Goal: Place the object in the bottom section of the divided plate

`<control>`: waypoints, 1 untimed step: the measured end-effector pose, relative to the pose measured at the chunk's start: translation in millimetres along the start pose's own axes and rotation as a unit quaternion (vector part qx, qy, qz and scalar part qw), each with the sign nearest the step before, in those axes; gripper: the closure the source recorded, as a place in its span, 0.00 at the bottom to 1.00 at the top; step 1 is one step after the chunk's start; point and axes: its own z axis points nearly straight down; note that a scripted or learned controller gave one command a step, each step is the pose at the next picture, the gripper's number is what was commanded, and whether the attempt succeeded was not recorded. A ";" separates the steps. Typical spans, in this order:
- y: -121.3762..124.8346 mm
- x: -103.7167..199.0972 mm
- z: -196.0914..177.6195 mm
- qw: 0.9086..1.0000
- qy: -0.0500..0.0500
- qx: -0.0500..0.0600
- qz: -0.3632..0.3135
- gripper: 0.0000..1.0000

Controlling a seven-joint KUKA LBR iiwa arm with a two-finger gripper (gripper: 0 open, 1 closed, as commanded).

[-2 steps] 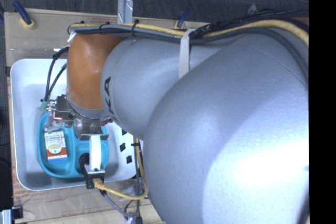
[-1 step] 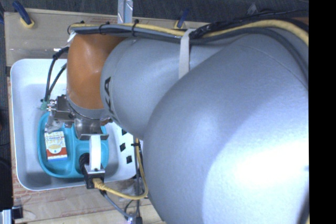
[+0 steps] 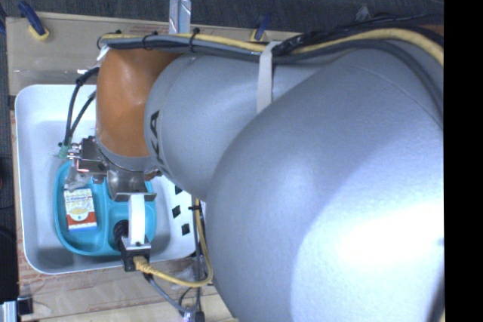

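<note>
The tool (image 3: 115, 179) hangs over the bin (image 3: 30, 132), which sits on the counter (image 3: 53, 49). Under the tool, and spreading to its left in the view, the divided plate (image 3: 66, 236) lies inside the bin. A small carton (image 3: 79, 209) lies in the plate just left of the tool; which section cannot be told. The arm (image 3: 317, 185) stretches off to the tool's right.

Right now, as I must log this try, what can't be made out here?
Camera view:
Right bin: hidden under the grey arm.
Blue divided plate: its dividers are covered by the wrist and gripper, so sections are unclear.
Small carton on the plate: label too small to read.
Whether the gripper holds the carton: wrist blocks it.
</note>
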 end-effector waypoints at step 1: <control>0.0 0.0 0.0 1.000 0.000 0.000 0.000 0.00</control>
